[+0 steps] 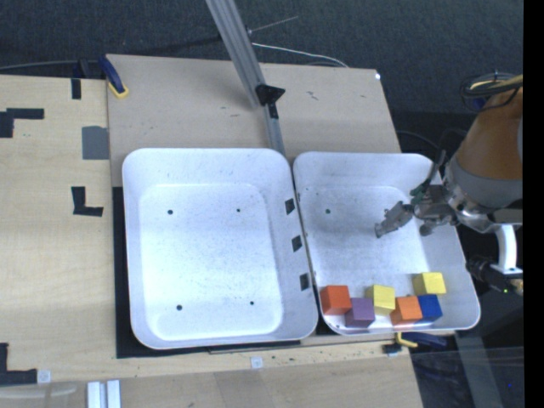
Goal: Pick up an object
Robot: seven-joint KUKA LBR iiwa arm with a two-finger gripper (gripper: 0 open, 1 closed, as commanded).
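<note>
Can't tell what state my end effector (393, 221) is in over the right bin (357, 177), but those blocks (382, 303) along its near edge look light, stiff, easiest pinched across flat sides.

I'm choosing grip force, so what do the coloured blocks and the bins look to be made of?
The blocks, such as the orange block and yellow block, look like painted wood or hard plastic: crisp edges, flat matte faces. The right bin looks like thin moulded white plastic, with rounded corners and a speckled, scuffed floor.
</note>
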